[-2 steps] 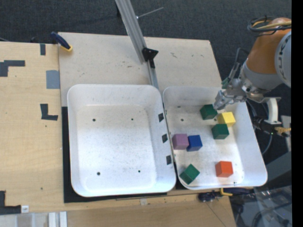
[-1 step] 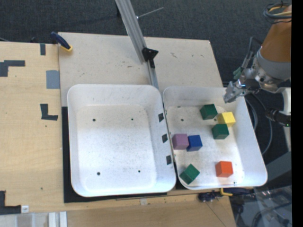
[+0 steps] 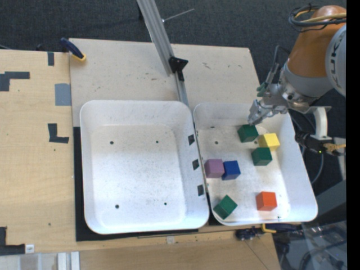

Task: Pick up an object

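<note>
- The gripper (image 3: pixel 256 116) hangs over the far part of the right bin (image 3: pixel 298 179), just above a dark green cube (image 3: pixel 247 133); whether it is spread or closed cannot be told.
- Close right of that cube sit a yellow cube (image 3: pixel 270 140) and a second green cube (image 3: pixel 261 156).
- Mid-bin, a purple cube (image 3: pixel 214 167) touches a blue cube (image 3: pixel 231 170).
- Near the front lie a third green cube (image 3: pixel 225 206) and an orange cube (image 3: pixel 266 201).
- The left bin (image 3: pixel 90 151) sits alongside.
- Grey letters on the arm's orange band (image 3: pixel 315 44) are cut off and unreadable.

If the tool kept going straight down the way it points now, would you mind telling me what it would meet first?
Probably the dark green block just below the tool in the right bin, though depth is unclear.
</note>
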Motion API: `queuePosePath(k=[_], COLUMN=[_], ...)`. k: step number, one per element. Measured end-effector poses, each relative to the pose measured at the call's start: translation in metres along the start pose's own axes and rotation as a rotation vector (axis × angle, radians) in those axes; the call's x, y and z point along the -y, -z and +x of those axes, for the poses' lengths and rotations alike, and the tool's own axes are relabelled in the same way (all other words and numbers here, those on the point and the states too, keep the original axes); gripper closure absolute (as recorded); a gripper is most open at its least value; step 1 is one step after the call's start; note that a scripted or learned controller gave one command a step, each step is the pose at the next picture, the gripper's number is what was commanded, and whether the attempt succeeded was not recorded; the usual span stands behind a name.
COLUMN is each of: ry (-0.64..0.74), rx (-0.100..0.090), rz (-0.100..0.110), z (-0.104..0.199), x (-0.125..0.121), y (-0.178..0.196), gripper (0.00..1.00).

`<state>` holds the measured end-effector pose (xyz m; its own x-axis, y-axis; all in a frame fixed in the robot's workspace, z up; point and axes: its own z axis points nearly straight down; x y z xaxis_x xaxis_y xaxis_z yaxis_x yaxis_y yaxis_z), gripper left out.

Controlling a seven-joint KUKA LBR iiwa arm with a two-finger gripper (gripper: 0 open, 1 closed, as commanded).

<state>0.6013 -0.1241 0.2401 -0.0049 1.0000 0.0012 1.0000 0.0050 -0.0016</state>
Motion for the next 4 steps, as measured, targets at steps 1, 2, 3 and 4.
queuePosePath(k=[1, 2, 3, 4], ry=[0.002, 0.002, 0.002, 0.003], rx=[-0.001, -0.001, 0.000, -0.001], rz=[0.000, -0.001, 0.001, 0.000], z=[0.055, 0.102, 0.159, 0.220], x=[0.002, -0.007, -0.018, -0.023], y=[0.002, 0.006, -0.010, -0.016], gripper=[1.00, 1.00, 1.00, 1.00])
